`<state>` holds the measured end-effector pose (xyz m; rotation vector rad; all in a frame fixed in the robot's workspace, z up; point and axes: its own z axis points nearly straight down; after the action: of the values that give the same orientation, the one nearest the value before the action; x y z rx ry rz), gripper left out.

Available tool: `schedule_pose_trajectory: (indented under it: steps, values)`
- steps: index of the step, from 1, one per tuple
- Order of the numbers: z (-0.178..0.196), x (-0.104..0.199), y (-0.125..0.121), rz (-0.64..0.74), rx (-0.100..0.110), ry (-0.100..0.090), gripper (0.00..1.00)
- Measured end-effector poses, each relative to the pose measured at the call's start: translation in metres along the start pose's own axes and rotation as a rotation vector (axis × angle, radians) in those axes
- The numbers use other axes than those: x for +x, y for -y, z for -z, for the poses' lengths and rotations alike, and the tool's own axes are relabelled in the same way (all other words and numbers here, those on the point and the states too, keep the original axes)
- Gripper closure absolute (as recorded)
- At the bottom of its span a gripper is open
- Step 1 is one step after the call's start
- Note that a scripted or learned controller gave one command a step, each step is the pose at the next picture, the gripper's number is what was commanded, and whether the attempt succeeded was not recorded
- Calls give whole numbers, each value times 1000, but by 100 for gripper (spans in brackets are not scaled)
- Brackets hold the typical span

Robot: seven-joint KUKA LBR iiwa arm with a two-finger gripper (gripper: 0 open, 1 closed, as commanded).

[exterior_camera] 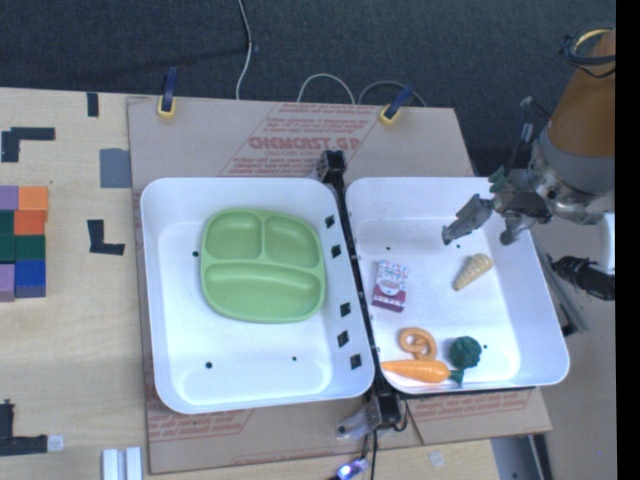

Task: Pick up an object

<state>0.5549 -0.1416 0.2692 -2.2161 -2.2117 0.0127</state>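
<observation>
1. Over the right bin's (520, 268) far right corner, the gripper (488, 221) hangs with its two fingers (462, 221) spread apart, nothing between them.
2. Just below it lies the closest target, a small tan cone-shaped toy (472, 271), tilted on the bin floor.
3. My guess is it's light, hard plastic, kinda slippery, so pinch across the fatter middle, not the tapered tip.
4. Further out: a little red-and-white carton (390, 284), a toy pretzel (417, 342), a toy carrot (415, 371) and a green broccoli-looking thing (464, 351) near the front edge.
5. The left bin (160, 298) holds a green divided plate (264, 266).
</observation>
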Motion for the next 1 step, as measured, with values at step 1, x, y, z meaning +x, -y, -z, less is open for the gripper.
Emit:
schedule_pose_trajectory:
  steps: [1]
  values:
    - [7, 0, -2, 4, -12, 2, 0]
